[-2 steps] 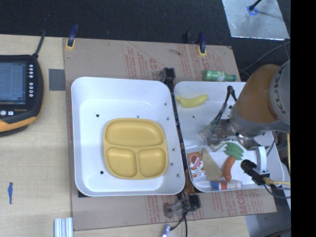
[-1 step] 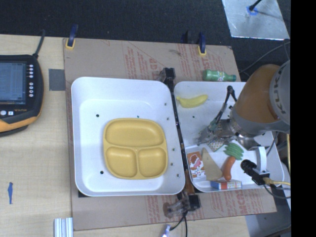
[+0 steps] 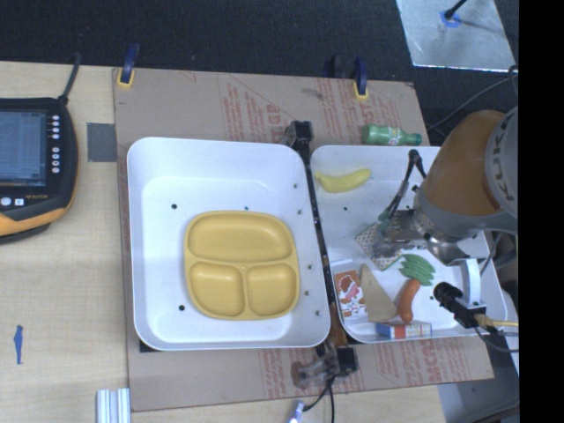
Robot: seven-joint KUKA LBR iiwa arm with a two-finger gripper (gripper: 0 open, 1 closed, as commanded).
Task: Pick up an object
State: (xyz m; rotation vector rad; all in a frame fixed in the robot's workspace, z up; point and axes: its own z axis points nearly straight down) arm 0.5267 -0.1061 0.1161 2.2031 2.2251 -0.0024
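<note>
The marker (image 3: pixel 404 330) lies at the right bin's (image 3: pixel 345 159) near wall, the carrot (image 3: pixel 408 300) behind it; both look light and stiff, best taken mid-body. Farther, the banana (image 3: pixel 343 180) looks smooth. Gripper (image 3: pixel 385 234) state: I cannot tell

Two white bins on the bench (image 3: pixel 53 324)
The left bin (image 3: pixel 150 236) holds a yellow divided tray (image 3: pixel 240 264); the gripper (image 3: pixel 388 236) is low in the right bin (image 3: pixel 339 161), near a banana (image 3: pixel 342 180).

We see even, bright overhead light; the left bin (image 3: pixel 150 236) glares white with soft shading along its inner walls. Focus is slightly soft throughout, and the dark floor (image 3: pixel 220 16) loses detail
</note>
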